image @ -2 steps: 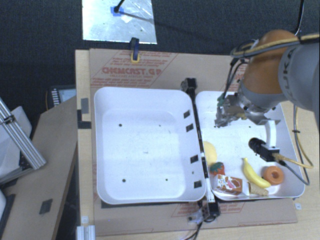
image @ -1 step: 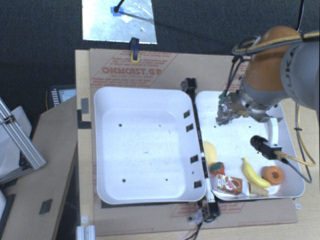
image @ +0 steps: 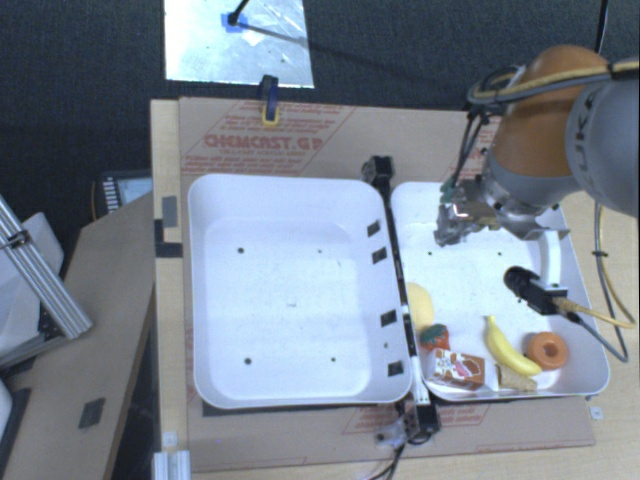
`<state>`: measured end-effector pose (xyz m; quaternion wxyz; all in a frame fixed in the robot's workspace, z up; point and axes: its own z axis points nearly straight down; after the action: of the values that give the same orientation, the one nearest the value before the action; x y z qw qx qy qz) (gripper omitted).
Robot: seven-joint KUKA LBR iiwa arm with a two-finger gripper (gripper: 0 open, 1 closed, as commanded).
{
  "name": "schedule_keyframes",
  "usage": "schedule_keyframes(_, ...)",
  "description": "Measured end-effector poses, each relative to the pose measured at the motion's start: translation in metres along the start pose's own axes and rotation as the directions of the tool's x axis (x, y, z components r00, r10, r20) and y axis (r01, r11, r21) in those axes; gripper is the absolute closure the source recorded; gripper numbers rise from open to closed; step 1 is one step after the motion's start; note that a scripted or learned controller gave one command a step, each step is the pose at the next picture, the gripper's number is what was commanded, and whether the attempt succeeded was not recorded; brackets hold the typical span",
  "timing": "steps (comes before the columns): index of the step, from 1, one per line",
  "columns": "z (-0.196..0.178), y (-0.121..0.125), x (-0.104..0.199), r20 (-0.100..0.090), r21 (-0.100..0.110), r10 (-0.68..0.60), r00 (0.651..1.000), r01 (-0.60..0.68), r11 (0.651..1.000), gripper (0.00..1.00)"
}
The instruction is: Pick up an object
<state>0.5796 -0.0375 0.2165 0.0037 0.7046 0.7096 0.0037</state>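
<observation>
My gripper [image: 448, 230] hangs over the far left part of the right bin [image: 470, 278], above bare white floor, with nothing seen in it. The objects lie along the bin's near edge, well below the gripper in the camera view. A yellow banana [image: 505, 346] lies beside an orange ring [image: 547, 350]. A pale yellow fruit [image: 420, 304] rests against the bin's left wall. A small red thing [image: 434, 338] sits just below it, next to a printed red and white packet [image: 458, 368].
The left bin [image: 290, 288] sits beside the right one, with black clips [image: 390, 318] along the wall between them. Both bins rest on a cardboard sheet [image: 270, 133]. The grey and orange arm [image: 555, 118] covers the right bin's far right corner.
</observation>
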Motion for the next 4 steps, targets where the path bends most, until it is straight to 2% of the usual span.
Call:
schedule_keyframes(1,0.034,0.007,0.034,-0.001,0.012,0.000,1.000,0.000,1.000,1.00)
schedule_keyframes(4,0.001,0.010,0.033,-0.001,0.003,-0.004,1.000,0.004,1.000,1.00)
